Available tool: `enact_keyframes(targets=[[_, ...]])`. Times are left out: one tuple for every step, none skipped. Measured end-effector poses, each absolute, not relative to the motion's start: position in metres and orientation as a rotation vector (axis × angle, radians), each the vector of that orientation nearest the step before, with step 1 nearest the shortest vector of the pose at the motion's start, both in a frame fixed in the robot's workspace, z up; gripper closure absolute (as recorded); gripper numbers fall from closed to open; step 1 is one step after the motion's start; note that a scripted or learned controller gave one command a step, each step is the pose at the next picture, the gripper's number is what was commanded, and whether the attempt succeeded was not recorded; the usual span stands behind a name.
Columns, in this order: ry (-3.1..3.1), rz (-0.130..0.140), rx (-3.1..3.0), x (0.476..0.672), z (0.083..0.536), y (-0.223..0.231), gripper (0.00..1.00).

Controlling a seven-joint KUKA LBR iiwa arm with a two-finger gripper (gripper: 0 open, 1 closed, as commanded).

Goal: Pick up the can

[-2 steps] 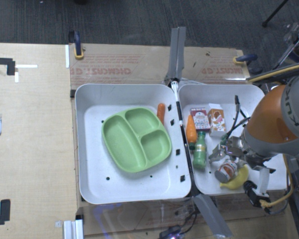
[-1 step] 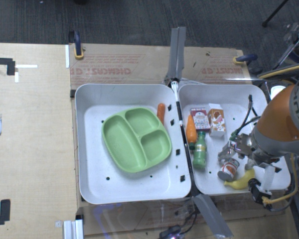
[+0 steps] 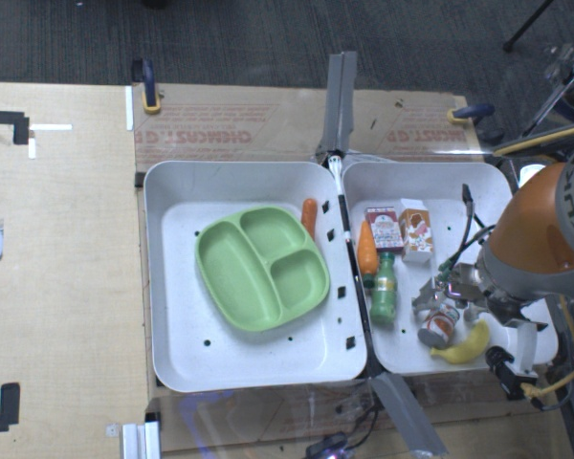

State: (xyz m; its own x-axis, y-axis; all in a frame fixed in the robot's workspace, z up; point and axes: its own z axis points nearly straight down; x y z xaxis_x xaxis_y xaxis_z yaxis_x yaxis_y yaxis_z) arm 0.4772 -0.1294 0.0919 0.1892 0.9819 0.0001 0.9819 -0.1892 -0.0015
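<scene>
As the tool (image 3: pixel 438 304) hangs just over the can (image 3: pixel 437 327) in the right bin (image 3: pixel 459 182), its grip unreadable from above, a banana (image 3: pixel 466 345) touching the can could foul a clean lift, and the bottle (image 3: pixel 384 292) stands near.

Arm (image 3: pixel 545 228): one KUKA iiwa unit; rounded, bulky housing with smooth surfaces.
Band (image 3: pixel 534 220): broad orange ring, glossy, wrapping the housing above the wrist.
Wrist section (image 3: pixel 526 283): grey collar under the orange band, darker along its lower edge.
Gripper (image 3: pixel 440 306): small metallic grey assembly, angular parts with bright highlights; fine detail too small to tell.
Cables (image 3: pixel 467 226): thin black leads with a dark plug end, looping beside the orange band; further dark wiring at the wrist.
Fittings (image 3: pixel 521 347): white bracket piece and black connector with a yellow lead under the wrist.
</scene>
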Motion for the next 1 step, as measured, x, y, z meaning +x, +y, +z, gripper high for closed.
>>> enact_keyframes(targets=[[-1.999,0.002,-2.422,0.4774,0.1013,-0.1297,1.00]])
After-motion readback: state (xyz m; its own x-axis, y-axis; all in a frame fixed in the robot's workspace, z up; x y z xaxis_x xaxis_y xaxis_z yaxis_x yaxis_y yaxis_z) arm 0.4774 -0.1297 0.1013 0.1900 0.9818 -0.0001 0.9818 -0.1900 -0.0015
